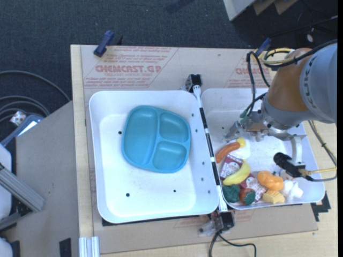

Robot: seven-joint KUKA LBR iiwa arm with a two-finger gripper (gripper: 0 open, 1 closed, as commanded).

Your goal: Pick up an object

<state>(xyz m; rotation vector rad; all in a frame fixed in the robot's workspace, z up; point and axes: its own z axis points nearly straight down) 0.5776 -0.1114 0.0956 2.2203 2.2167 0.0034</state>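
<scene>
One claw | above right bin | near carrot

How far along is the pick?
Done: the arm has reached over the right bin. In hand: nothing visibly; the claw sits low near the pile, by the carrot, and its grip state can't be read. Left: grasp and lift. The banana, the orange and the rest lie in the bin; the blue tray sits in the left bin.

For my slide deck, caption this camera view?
KUKA arm's gripper hovers over toy food in the right bin; blue divided plate fills the left bin.
</scene>
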